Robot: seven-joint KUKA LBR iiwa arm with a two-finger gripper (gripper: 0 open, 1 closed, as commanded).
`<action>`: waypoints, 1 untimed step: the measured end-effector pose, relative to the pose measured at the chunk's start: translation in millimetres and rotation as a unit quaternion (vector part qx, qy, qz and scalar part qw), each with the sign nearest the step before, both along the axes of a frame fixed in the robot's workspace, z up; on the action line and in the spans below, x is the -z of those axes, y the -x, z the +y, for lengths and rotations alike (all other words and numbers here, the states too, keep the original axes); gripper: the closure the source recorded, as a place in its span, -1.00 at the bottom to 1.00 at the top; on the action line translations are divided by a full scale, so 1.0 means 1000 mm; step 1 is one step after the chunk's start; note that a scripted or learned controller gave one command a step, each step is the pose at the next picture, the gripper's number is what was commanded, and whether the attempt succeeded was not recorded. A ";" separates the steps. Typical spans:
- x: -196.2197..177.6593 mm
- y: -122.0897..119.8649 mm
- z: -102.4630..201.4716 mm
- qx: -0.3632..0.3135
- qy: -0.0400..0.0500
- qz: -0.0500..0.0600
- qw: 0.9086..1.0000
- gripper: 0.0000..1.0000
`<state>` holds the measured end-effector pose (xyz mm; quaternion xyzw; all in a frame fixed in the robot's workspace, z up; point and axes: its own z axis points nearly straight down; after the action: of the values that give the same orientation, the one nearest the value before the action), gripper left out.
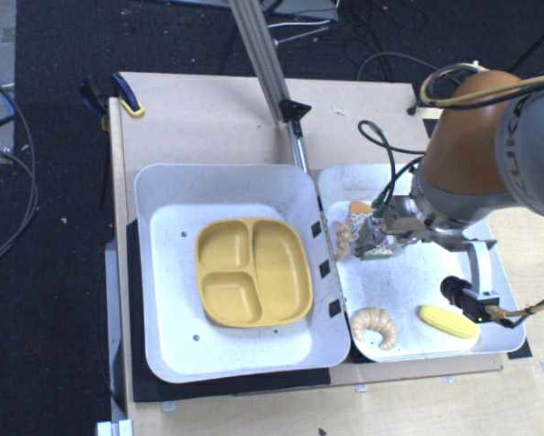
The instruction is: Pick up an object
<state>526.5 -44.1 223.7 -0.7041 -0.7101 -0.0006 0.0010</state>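
My gripper [373, 241] hangs low over the left part of the right bin [408, 289], under the orange wrist band. Right at its tip lie a small tan and orange object [359, 210] and a pale lumpy piece [344, 236]; whether either one sits between the fingers is hidden by the gripper body. A beige croissant-shaped pastry [375, 326] lies at the bin's front left. A yellow banana-like object [448, 321] rests at the front right. In the left bin [163, 243] sits a yellow three-compartment plate [253, 272].
A grey metal pole [262, 48] slants from the top down to the gap between the bins. Black cables [385, 153] loop above the right bin. A black fitting [462, 295] with a cable sits near the banana.
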 end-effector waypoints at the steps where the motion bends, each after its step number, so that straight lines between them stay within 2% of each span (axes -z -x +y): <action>1: 0.007 -0.003 0.051 0.000 0.000 0.001 1.000 1.00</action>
<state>529.7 7.2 216.5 -0.7043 -0.7099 0.0001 0.0013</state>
